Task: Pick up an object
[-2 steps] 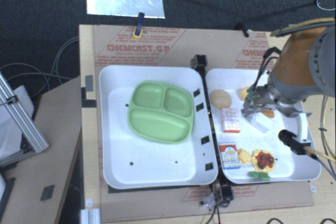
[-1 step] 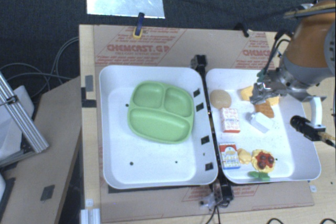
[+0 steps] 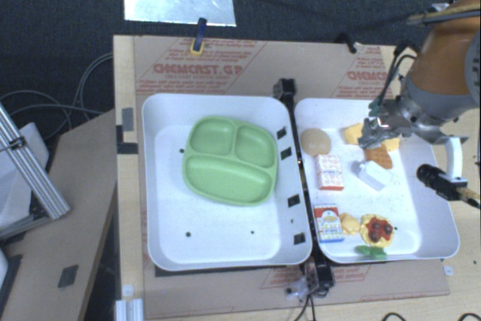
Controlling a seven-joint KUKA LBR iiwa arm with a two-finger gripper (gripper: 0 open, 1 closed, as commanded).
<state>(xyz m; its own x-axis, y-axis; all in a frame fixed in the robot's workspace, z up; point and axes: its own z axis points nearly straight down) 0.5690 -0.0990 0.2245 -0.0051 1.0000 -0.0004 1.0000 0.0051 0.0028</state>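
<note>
Several small food items in the right bin [image 3: 432, 237], orange piece [image 3: 380, 156] near its far edge directly under the gripper [image 3: 373, 133], finger state impossible to tell, white block [image 3: 371, 175] just beside, green divided plate [image 3: 230, 160] in the left bin [image 3: 161, 184].

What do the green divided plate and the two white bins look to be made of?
The green divided plate looks like moulded plastic with a matte finish: uniform pale green, rounded compartment ridges, no glare. The left bin and the right bin seem to be thin formed plastic, smooth and slightly glossy, judging by their rounded corners and soft sheen, though coated metal cannot be ruled out.
</note>
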